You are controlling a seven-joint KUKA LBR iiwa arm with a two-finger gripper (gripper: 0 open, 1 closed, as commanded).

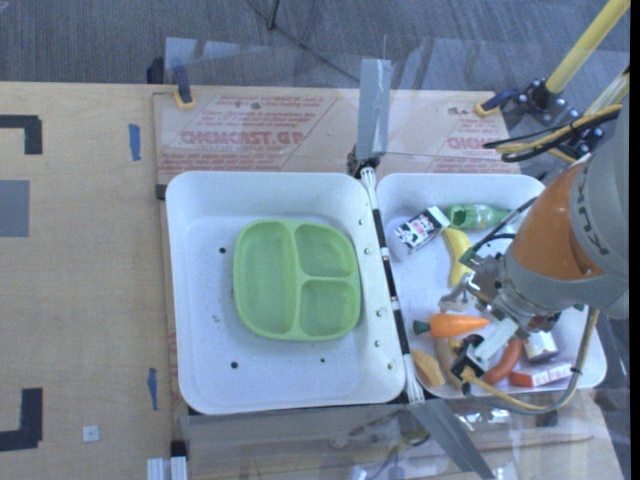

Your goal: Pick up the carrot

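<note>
The carrot (455, 323) is orange with a small green stub at its left end. It lies level in the right bin (400, 193), near the bin's left-centre. My gripper (476, 320) hangs from the grey and orange arm that reaches in from the right. It sits directly over the carrot's thick right end, which is hidden under it. Whether the carrot rests on the bin floor or is off it cannot be told.
Around the carrot lie a green bottle (478, 213), a black-and-white carton (420, 228), a yellow banana (457, 248), a red sausage-like piece (503, 363), a tan piece (428, 368) and a red-white packet (540, 376). The left bin (200, 298) holds a green divided plate (297, 280).
</note>
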